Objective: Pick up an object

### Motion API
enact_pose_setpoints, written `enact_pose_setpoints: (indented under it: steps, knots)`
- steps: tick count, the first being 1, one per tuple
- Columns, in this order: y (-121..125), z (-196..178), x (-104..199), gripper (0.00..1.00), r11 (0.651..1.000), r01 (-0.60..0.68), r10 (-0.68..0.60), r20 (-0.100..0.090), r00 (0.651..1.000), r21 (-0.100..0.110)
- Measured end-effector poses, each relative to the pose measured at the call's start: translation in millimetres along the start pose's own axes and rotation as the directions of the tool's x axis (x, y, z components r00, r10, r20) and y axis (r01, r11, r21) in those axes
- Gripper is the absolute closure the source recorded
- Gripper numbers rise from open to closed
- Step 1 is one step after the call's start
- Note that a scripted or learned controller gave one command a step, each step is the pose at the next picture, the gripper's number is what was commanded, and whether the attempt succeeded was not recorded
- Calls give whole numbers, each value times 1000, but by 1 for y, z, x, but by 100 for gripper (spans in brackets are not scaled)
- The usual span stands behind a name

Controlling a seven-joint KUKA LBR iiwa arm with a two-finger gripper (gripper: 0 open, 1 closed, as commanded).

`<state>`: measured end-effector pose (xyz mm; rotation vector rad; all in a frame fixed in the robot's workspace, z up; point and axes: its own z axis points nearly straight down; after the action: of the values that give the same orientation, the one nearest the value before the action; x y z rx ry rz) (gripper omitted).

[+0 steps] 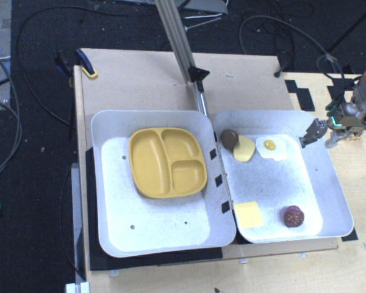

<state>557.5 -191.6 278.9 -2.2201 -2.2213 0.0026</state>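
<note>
With the gripper point(322, 134) open and empty at the frame's right edge, we judge the dark red ball point(293, 216) at the lower right of the right bin point(329, 182) light, firm, somewhat roll-prone, best pinched across its middle.

Right bin point(329, 188) held five loose objects: brown rounded piece point(229, 139) at far left corner, touching pale yellow piece point(244, 149); toy fried egg point(272, 146) just right of it; flat yellow cheese square point(248, 214) near left; dark red ball point(293, 216) near right.
</note>
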Motion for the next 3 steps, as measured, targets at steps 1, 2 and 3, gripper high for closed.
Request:
enact_pose_setpoints:
  steps: [1, 2, 3]
  knots:
    - [0, -1, 0, 0, 1000, 0, 0, 0, 1000, -2]
    - [5, 62, 4, 0, 1000, -1, 1, -2, 1000, 4]
    - [8, 115, -5, 0, 1000, -2, 2, -1, 1000, 3]
